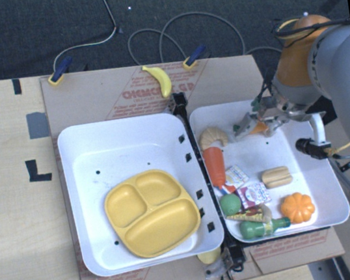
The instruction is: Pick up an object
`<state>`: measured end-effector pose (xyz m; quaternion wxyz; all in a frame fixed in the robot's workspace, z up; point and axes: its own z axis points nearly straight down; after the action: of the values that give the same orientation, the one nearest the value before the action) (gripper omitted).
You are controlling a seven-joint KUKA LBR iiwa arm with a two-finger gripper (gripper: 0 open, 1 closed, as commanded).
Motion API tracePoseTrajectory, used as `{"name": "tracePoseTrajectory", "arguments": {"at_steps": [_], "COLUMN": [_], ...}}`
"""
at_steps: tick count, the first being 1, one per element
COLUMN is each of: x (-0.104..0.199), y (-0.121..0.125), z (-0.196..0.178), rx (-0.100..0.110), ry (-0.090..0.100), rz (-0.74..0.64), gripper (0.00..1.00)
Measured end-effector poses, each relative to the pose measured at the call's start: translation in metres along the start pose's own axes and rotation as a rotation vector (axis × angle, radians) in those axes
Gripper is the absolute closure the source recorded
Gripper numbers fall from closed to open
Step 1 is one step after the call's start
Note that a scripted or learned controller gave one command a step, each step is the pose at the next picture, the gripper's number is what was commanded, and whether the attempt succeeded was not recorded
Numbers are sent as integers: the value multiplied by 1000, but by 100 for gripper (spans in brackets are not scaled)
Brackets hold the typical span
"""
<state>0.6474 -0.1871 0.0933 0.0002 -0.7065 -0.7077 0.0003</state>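
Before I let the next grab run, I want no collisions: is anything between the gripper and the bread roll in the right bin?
Nothing visible. The gripper hangs near the right bin's far side; bare white floor lies between it and the bread roll.

A yellow divided plate (152,212) lies in the left bin (75,152); a banana (159,79) rests behind.

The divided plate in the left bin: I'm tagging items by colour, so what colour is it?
Yellow; the plate shows plainly in the camera view.

Red print on cardboard sheet (130,97), too blurred to read.
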Motion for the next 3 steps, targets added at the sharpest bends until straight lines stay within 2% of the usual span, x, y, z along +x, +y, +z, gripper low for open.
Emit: {"name": "tracePoseTrajectory", "arguments": {"at_steps": [1, 2, 3], "x": [-32, -28, -38], "y": [18, 17, 24], "z": [13, 12, -121], "rx": [28, 22, -9], "ry": [19, 2, -4], "rz": [-4, -1, 0], "gripper": [0, 0, 0]}}
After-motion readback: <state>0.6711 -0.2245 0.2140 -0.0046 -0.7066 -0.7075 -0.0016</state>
